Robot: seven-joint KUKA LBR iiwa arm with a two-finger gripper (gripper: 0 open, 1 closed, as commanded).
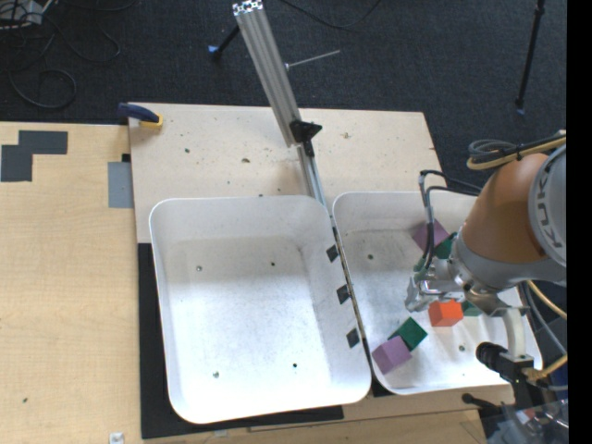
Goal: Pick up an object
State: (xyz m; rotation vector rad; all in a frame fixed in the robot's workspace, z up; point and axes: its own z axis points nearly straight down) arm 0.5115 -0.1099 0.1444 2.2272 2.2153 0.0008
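Note:
My gripper (427, 294) hangs low over the right bin (375, 248), near its middle. An orange block (446, 313) lies right beside the gripper's tip, on its lower right; whether it is touched or held cannot be made out. A green block (413, 333) and a purple block (390, 353) lie together near the bin's front edge, just below the gripper. Another purple block (426, 236) and a green block (446, 245) sit behind the gripper, partly hidden by the arm.
The left bin (240, 294) stands beside the right one, with a dividing wall and black clips between them. A slanted metal bar (273, 67) rises behind the bins. The arm's orange band (513, 215) overhangs the right bin's right side.

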